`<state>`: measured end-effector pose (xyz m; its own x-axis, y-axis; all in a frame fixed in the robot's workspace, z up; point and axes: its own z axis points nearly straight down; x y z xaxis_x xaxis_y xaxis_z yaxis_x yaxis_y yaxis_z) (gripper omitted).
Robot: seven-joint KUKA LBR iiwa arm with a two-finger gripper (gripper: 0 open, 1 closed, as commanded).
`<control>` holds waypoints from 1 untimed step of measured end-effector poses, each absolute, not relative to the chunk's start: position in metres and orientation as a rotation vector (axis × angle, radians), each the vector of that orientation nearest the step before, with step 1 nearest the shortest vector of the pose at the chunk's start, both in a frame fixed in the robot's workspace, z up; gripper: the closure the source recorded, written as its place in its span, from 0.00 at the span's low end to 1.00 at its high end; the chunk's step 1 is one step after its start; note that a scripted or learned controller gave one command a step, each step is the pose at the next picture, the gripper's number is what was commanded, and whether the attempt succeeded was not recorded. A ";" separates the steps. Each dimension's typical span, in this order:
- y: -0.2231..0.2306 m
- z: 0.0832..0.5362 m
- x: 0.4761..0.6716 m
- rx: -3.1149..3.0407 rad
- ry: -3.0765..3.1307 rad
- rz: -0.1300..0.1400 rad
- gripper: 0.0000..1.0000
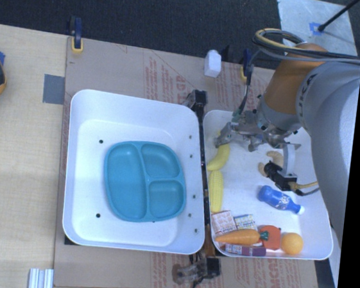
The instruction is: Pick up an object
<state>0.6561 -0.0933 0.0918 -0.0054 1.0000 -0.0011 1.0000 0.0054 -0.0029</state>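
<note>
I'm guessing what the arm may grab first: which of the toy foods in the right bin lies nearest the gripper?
The banana, at the right bin's left wall, just below the gripper. The corn lies further down, and the carrot and orange sit at the bin's near end.

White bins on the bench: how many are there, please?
2. The left bin holds a blue divided plate. The right bin holds the small items, with the gripper over its far end.
</note>
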 end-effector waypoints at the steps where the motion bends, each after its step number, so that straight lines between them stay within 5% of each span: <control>1: -0.094 0.103 0.657 -2.211 -2.230 0.006 1.00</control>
